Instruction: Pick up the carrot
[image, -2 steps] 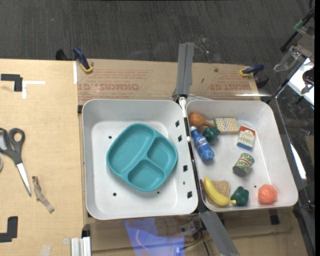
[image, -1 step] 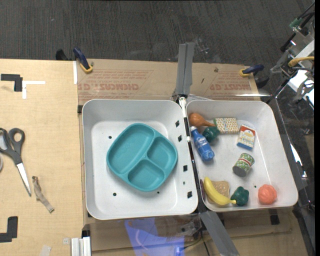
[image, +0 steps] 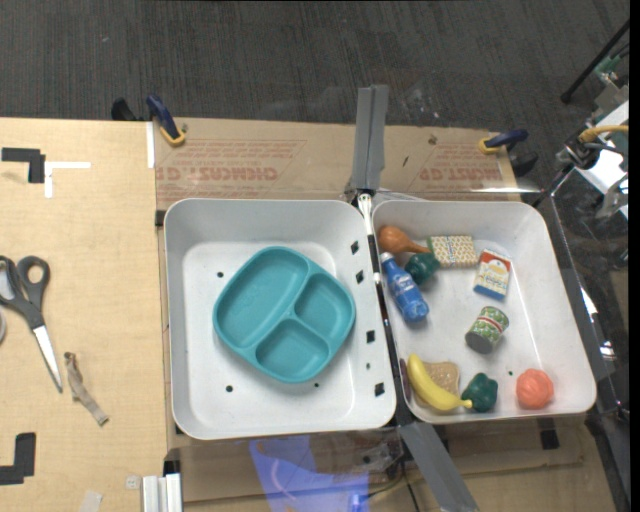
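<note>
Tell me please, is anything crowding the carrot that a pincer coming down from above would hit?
Nothing lies on the small orange carrot. The dark green toy vegetable and blue plastic bottle sit close beside it, and the white bin's wall hems its other side.

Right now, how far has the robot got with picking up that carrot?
Nothing looks done yet. The carrot lies in the right bin, at its far left corner, beside the blue bottle and a dark green item. Nothing is in hand: no arm reaches over the bins. All of it is left: reach in, close on the carrot and lift it.
</note>
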